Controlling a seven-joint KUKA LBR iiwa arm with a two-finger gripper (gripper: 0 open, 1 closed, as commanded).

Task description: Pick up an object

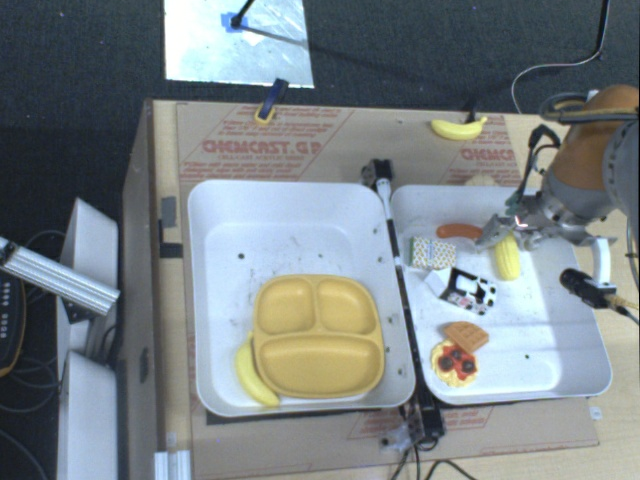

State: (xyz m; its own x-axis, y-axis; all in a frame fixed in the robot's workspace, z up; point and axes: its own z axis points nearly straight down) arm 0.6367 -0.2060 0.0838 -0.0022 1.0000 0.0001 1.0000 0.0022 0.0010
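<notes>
My gripper hangs over the back of the right bin, reaching in from the right. Just below it lies a yellow corn cob, and an orange-red sausage lies just to its left. Further left is a small patterned pouch, with a black-and-white card in front of it. A brown cracker and a small toy pizza rest near the bin's front. I see nothing held in the gripper.
The left bin holds a yellow divided plate with a banana against its left side. Another banana lies on the bench behind the right bin. A rail separates the bins.
</notes>
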